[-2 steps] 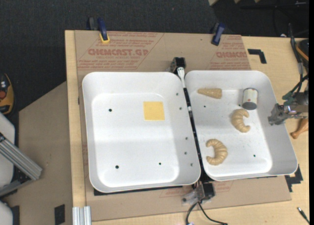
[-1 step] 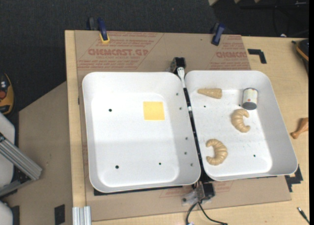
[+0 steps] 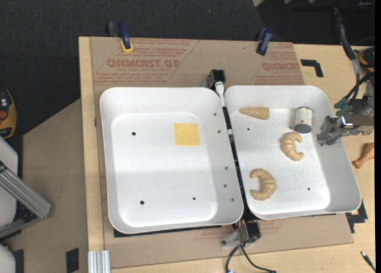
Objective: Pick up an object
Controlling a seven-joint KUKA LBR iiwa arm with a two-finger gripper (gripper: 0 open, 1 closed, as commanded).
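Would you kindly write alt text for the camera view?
The tool hovers at the right bin's right edge; that bin holds three croissant-shaped pieces and a small grey cylinder. The left bin holds a yellow square.

Bright even overhead light; left bin upper half glares, soft shadow below; focus sharp.

On the worktop two bins stand side by side. In the left bin lies one flat square. In the right bin lie a cone, a cylinder to its right, and two croissants nearer the front.
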